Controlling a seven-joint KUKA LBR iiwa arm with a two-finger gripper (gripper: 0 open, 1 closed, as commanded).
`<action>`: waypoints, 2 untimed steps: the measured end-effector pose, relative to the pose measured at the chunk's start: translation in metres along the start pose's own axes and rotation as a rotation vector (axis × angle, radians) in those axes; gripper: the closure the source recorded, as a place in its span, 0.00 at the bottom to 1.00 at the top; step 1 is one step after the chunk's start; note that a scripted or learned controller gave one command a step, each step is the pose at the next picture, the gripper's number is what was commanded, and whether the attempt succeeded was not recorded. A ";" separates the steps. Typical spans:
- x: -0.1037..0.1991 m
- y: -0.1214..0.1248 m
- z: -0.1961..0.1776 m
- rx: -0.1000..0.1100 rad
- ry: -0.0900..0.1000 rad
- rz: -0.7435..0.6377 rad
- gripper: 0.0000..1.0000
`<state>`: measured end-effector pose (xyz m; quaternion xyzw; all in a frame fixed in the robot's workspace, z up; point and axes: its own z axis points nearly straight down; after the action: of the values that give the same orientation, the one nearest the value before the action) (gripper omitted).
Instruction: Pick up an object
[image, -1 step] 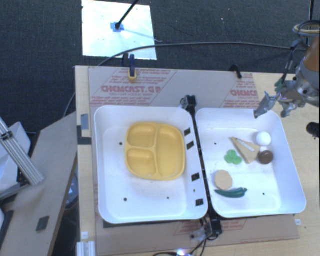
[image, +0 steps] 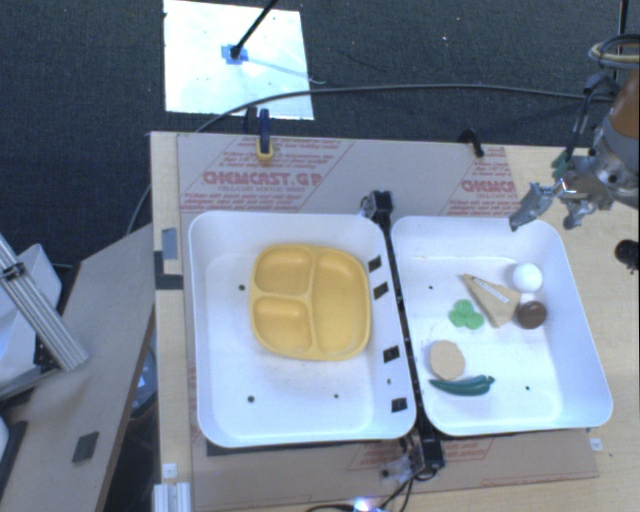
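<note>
two shallow white bins side by side on the worktop (image: 330, 170), meeting along a dark hinged seam down the middle. left bin (image: 215, 330) taken up mostly by a yellow sectioned plate (image: 310, 302), lying flat near its centre; bare white floor all round the plate, widest along the near edge and the left wall.

right bin (image: 575, 390) holding the small things, clustered in its middle and right part. white ball (image: 526, 276) near the far right wall, just beside a brown round piece (image: 531, 314) below it. pale wedge (image: 489, 297) lying between the ball and a green round piece (image: 464, 315), touching or nearly touching both neighbours; cannot tell which. tan disc (image: 446, 359) nearer the seam, with a dark green pepper (image: 463, 385) lying crosswise just below it, close to touching. open floor along the far left corner of this bin, and along the near edge below the pepper; little room between the clustered pieces on the right.

hand (image: 556, 203) up at the far right corner of the right bin, over its rim, well apart from the ball and wedge. fingers spread wide, nothing between them. grey arm (image: 615, 150) behind it reaching in from the right.

beyond the bins, printed cardboard under them, a blue and yellow clamp (image: 263, 135) at the far edge, a cable (image: 420, 92) arching across dark carpet, and a white sheet (image: 235, 60) on the floor.
</note>
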<state>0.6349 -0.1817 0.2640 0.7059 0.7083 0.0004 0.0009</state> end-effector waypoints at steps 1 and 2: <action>-0.003 -0.010 0.054 0.003 0.001 0.002 0.00; -0.004 -0.008 0.116 0.003 0.001 0.002 0.00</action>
<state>0.6271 -0.1859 0.1479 0.7065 0.7077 -0.0005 -0.0006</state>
